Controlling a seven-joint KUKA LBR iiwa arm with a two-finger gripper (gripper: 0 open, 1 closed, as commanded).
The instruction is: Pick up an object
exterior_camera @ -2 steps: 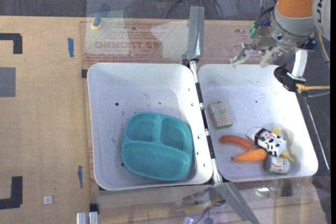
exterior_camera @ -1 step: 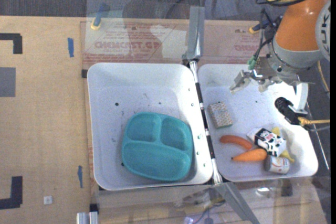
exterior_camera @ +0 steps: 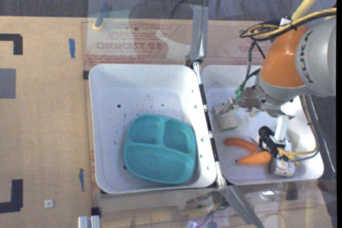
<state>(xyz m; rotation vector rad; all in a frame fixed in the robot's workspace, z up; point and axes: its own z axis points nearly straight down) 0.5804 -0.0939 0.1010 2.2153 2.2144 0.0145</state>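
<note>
The hand hangs low in the right-hand white bin, under the arm's orange band in the right half of the frame. I cannot tell whether it is wide or narrow, because the wrist covers it from above. Nothing is visibly held.

The likeliest target is the speckled grey block, which lies just left of and below the hand, close to the wall shared by the two bins. It may be touching the hand, but I cannot tell.

Several things could go wrong:
- The block sits off to the hand's side, not under it, so a close from here would probably catch only a corner and let it twist free.
- A descent could push the block against the dividing wall, where one side of the hand would have no room to get around it.
- The block looks soft and light, so it may tip or skate if nudged.

Lower in the same bin lie two orange carrot-shaped pieces, with a small pale can beside the lower one. They lie close together, so reaching there risks knocking one while closing on another.

The teal divided plastic plate lies alone in the left-hand white bin on the desk. It is flat, with little edge to grip.
</note>
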